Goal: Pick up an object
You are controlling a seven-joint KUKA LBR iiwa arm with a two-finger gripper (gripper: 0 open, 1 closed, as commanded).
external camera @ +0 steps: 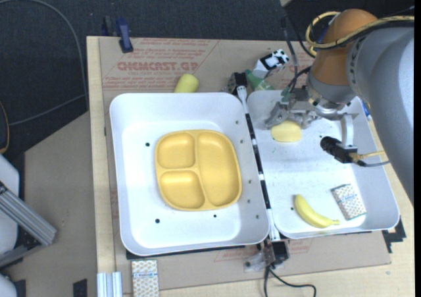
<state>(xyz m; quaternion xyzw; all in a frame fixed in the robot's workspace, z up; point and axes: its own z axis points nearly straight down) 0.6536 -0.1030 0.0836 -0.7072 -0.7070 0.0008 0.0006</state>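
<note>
Banana point(314, 213) at near edge — lemon point(287, 132) just under claw point(290, 116), grip unclear.

Pale yellow lemon-like object point(286, 133), yellow banana point(314, 213) and small patterned packet point(348, 201) in right bin.

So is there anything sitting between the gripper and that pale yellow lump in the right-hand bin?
Nothing visible. The gripper is right above the pale yellow lump at the back of the right bin. The banana and the small patterned packet lie near the front, well clear.
</note>
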